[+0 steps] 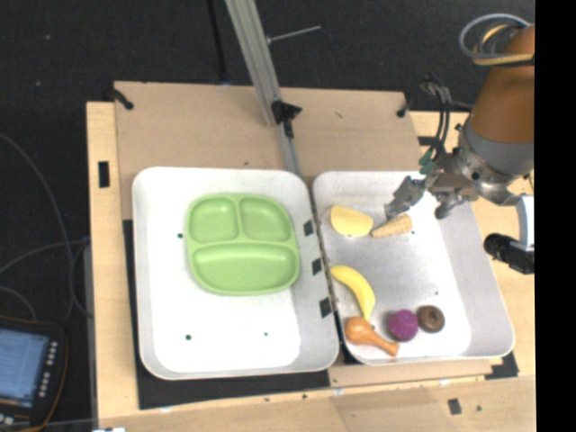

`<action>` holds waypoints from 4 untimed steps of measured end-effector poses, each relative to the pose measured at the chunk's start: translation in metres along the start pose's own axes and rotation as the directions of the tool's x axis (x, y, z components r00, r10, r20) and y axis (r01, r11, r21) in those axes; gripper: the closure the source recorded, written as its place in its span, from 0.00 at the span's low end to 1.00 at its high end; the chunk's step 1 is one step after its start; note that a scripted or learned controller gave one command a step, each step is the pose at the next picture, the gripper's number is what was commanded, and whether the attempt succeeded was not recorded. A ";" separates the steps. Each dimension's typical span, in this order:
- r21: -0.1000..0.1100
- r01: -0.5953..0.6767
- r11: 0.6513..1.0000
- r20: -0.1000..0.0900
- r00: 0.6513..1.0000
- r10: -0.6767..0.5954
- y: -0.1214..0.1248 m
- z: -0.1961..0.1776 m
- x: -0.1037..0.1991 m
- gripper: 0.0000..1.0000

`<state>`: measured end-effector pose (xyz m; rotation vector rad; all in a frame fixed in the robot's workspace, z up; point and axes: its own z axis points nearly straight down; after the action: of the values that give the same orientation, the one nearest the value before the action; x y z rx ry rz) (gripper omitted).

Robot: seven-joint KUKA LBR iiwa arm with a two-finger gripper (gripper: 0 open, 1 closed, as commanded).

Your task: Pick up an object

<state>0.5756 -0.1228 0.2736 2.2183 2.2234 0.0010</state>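
The hand (421, 203), fingers spread and gripping nothing, is hanging over the right bin's (468, 268) far edge, lining up on the pale cone (392, 228).

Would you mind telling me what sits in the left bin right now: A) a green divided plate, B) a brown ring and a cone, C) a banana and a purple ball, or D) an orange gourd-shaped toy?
A: the green divided plate lies alone in the left bin, while the banana and the other small items lie in the right bin.
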 end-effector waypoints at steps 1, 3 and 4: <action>-0.001 -0.001 1.000 0.000 1.000 0.001 0.000 0.000 0.000 0.00; 0.007 -0.003 1.000 0.000 1.000 0.003 -0.006 0.125 -0.006 0.00; 0.004 -0.004 1.000 0.001 1.000 0.004 -0.007 0.175 -0.007 0.00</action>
<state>0.5689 -0.1298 0.0984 2.2242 2.2199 -0.0041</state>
